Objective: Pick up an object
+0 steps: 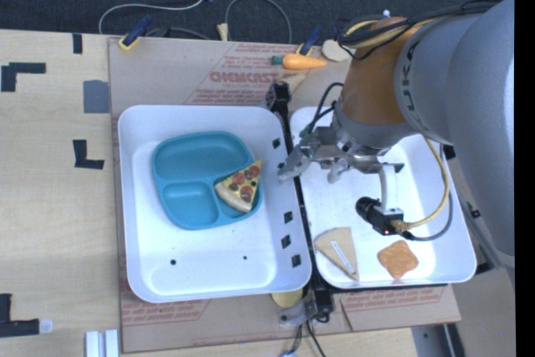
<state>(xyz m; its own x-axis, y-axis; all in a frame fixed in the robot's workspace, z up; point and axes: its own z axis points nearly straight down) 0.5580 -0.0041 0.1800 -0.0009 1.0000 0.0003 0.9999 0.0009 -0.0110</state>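
Just pizza slice [241, 187] on blue plate [196, 171]

The arm [451, 88] hides much of the right bin [451, 263]

Two white bins [142, 263] sat side by side. The left one held one blue tray [196, 175] and one pizza slice [241, 186]. The right one held one tan wedge [337, 251] and one orange cracker [398, 259]. One carrot [303, 61] lay beyond the bins.
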